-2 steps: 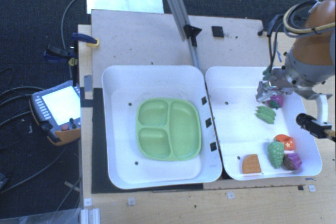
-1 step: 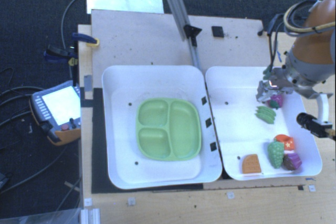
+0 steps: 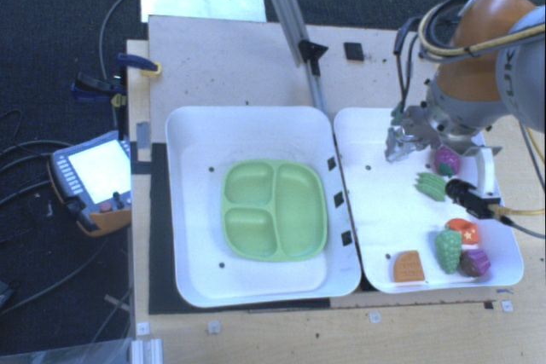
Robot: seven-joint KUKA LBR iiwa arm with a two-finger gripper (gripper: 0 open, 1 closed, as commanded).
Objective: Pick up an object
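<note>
Dark carpet round table (image 3: 222, 55); your gripper (image 3: 399, 146) low in right bin (image 3: 367, 209), grip state can't tell, nothing seen held; toys (image 3: 452, 247) at bin's right side; pick not done.

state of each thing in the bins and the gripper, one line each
green tray: flat in the left bin, compartments bare
gripper: low over the right bin's far left part, nothing seen between its fingers
orange block: lying flat by the right bin's near edge
green grapes: beside the tomato, untouched
tomato: resting behind the grapes
purple toy: in the near right corner
</note>
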